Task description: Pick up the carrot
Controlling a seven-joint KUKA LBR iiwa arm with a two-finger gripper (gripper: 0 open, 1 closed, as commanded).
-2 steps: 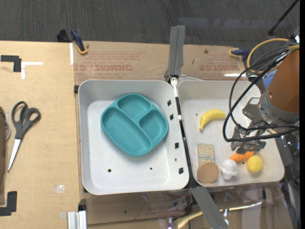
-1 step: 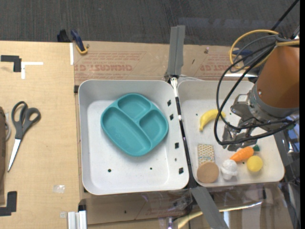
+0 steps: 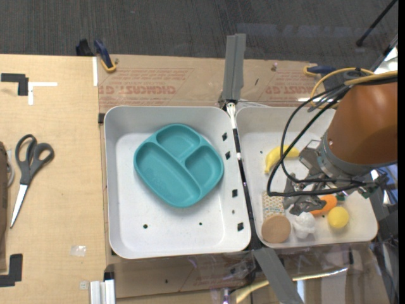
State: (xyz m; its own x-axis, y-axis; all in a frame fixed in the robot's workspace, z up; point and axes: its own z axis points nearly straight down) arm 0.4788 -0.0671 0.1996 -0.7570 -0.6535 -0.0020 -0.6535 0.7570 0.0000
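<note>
Two shallow white bins sit side by side on the table; the left bin holds a teal divided plate, lying flat near its centre, well apart from the work. All the clutter is in the right bin, toward its near edge. The arm reaches in from the right and hangs low over that bin, its orange band and a loop of black cables covering much of the bin's right half. The gripper sits among the objects at the near edge; the fingers are dark and tangled visually with cable and shadow, so I cannot tell how far open they are or whether anything is between them. The carrot shows as a small orange sliver just beside the gripper on its right, mostly hidden by it, touching or nearly touching a yellow lemon. A whitish crumpled object lies just beneath the gripper, a brown round object next to it toward the bin divider, and a banana farther back. Judgement: the arm is placed for a descent onto the carrot, but crowding makes a wrong or empty grasp likely. Scissors rest far left on the table, irrelevant.
</note>
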